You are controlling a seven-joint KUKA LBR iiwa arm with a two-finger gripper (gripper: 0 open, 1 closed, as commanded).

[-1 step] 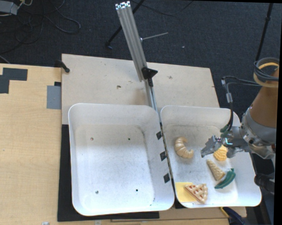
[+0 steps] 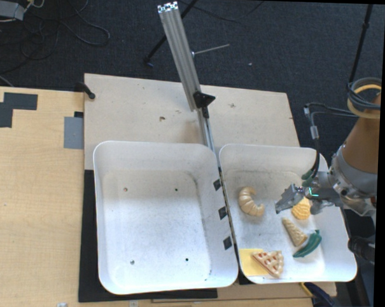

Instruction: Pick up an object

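In the right bin (image 2: pixel 268 160) lie a tan croissant (image 2: pixel 251 202), a yellow ridged piece (image 2: pixel 301 213), a beige cone-shaped piece (image 2: pixel 295 232), a green pepper (image 2: pixel 308 244) and a waffle-patterned wedge (image 2: pixel 269 261) on a yellow slab (image 2: pixel 251 265). My gripper (image 2: pixel 299 204) hangs low over the bin's right half, just above the yellow ridged piece. Its fingers stand apart, one dark fingertip (image 2: pixel 286 203) left of that piece and the other to its right. The gripper is open, and the yellow piece seems to rest on the bin floor.
The left bin (image 2: pixel 151 224) adjoins the right one along a shared rim with black clips. A slanted aluminium bar (image 2: pixel 184 60) rises behind the bins. Wooden bench surface lies to the left, and cables run at the far right.
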